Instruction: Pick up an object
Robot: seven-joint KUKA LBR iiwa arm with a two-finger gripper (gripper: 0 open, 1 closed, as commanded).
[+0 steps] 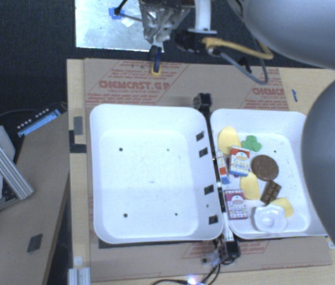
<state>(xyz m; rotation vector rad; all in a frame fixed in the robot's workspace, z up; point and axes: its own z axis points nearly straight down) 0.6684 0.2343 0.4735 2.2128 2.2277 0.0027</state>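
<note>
My gripper (156, 45) hangs high above the bench, past the far edge of the left bin (105, 123). Its fingers are shut on a small blue and yellow object (155, 63) that dangles below the tips. The right bin (295, 129) holds several small items: a yellow lemon-like piece (228, 138), a green piece (251, 142), a red and white carton (239, 161), a brown round cookie (265, 167), a chocolate piece (270, 190), a second red carton (234, 203) and a white fried-egg shape (268, 218).
Both bins rest on a cardboard sheet (132, 82). A row of black clips (206, 153) runs along the divide between them. A metal frame (4, 165) stands at the left. The arm's grey body (328, 129) covers the right side, over the right bin's edge.
</note>
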